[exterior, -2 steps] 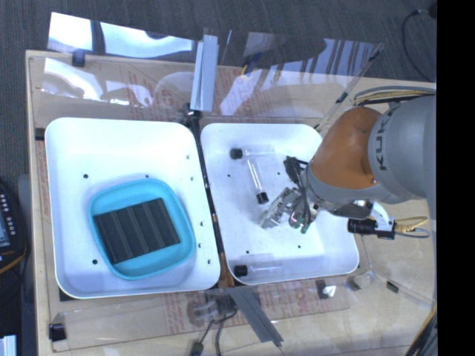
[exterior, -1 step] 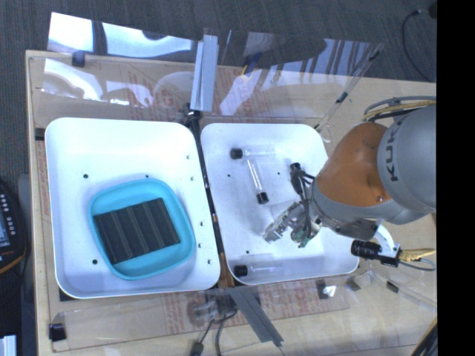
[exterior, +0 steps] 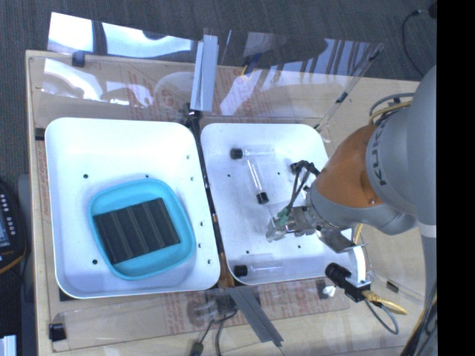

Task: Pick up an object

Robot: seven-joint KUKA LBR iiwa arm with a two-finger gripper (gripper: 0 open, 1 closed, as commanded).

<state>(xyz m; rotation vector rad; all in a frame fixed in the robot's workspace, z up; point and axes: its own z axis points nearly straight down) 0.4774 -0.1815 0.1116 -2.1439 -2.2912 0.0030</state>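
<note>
Gripper (exterior: 278, 228) low in right bin (exterior: 223, 199), lower centre-right of frame; finger state impossible to tell. Clear tube with black cap (exterior: 256, 178) lying just above-left, apart from it; another clear tube (exterior: 256, 270) near bin's bottom edge. Nothing lifted yet; grasp and raise remaining.

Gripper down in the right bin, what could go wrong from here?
The gripper sits low over the right bin floor, so pressing further might jam it against the bin. The clear tube lies apart from it, up and to the left, so a grasp here may come up with nothing. Cables by the wrist could snag.
</note>
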